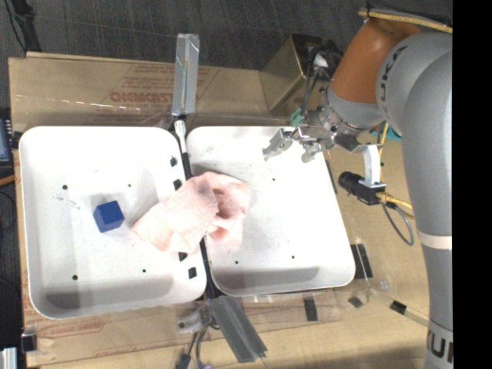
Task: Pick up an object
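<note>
Camera view: a crumpled pink cloth [196, 210] lies draped over the ridge where the two white bins meet, and serves here as the landmark. Most of it spreads into the left bin [77, 271], while a bunched, darker pink fold hangs over into the right bin [296, 233].

A blue cube [109, 215] sits on the floor of the left bin, just to the left of the cloth and apart from it, with bare white floor between the two.

The end effector [288, 153] hovers over the right bin, up and to the right of the cloth and clear of it. Its two metal fingers [269, 149] stand apart, and nothing sits between them. The grey arm [419, 152] with its orange band reaches in from farther right of the cloth.

Directly above the cloth, past the far rims of the bins, a grey metal post [187, 71] rises from the gap between them. The counter [92, 91] beyond the cloth is covered by a brown cardboard sheet with red print. Below the cloth, at the near edge, another grey metal bar [238, 330] runs out at a slant.
</note>
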### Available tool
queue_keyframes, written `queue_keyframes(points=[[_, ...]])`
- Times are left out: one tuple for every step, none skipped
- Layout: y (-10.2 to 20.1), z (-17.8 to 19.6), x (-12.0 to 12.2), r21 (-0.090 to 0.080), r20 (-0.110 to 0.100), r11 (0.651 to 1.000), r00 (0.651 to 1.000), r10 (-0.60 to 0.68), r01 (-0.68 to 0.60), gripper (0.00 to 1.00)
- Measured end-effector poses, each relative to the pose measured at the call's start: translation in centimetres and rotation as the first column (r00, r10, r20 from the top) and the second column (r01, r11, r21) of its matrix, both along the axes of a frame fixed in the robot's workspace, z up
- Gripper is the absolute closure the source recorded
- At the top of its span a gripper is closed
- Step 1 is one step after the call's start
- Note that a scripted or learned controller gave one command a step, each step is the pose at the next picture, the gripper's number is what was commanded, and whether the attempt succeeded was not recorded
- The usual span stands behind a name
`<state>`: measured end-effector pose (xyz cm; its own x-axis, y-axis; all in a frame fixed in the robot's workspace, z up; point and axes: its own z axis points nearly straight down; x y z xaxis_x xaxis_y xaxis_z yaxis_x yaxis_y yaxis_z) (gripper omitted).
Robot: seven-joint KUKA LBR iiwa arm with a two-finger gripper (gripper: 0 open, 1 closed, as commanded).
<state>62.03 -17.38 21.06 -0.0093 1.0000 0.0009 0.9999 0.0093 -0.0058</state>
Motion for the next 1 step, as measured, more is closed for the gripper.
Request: queue_keyframes(points=[[5.88,-11.77,0.79,0.0,0.002,0.988,0.988,0.157,-0.157,0.0]])
